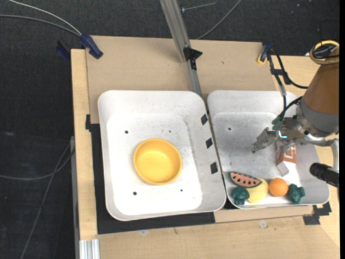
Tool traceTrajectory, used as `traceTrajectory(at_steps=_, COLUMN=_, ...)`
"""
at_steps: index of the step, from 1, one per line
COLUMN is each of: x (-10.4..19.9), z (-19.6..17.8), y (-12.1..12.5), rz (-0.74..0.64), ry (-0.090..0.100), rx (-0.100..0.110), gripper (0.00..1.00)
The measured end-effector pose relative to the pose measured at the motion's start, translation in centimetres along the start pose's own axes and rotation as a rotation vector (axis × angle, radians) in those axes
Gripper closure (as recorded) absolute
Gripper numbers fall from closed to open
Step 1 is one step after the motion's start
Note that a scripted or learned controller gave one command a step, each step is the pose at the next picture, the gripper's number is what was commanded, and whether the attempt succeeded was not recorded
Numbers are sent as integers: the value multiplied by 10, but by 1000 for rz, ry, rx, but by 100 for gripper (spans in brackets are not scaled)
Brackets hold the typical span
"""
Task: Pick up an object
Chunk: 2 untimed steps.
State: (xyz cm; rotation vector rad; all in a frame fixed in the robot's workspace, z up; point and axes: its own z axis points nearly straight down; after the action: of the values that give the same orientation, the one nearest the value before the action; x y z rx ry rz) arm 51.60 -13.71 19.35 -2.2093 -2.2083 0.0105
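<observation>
From above, a tan wooden bench (pixel 145 63) on dark carpet carries two white bins. The left bin (pixel 113 144) holds a yellow bowl (pixel 157 161). The gripper (pixel 265 140) hangs over the right bin (pixel 237 112), fingers spread, pinching nothing. Toy watermelon slice (pixel 246 178), lemon (pixel 259 190), orange (pixel 278 188) and broccoli pieces (pixel 295 193) crowd that bin's near edge.

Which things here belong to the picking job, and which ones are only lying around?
For the job:
claw
watermelon slice
lemon
orange
two green toys
brown packet
right bin

Just lying about:
yellow bowl in the left bin
blue clamps
cables
</observation>
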Motion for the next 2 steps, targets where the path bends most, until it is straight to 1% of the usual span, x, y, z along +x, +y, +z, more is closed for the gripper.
traceTrajectory(at_steps=1, x=-1, z=44, y=-2, rz=1, ry=0, rx=0, gripper=0)
traceTrajectory(at_steps=2, x=-1, z=28, y=1, rz=1, ry=-1, rx=-11, gripper=100)
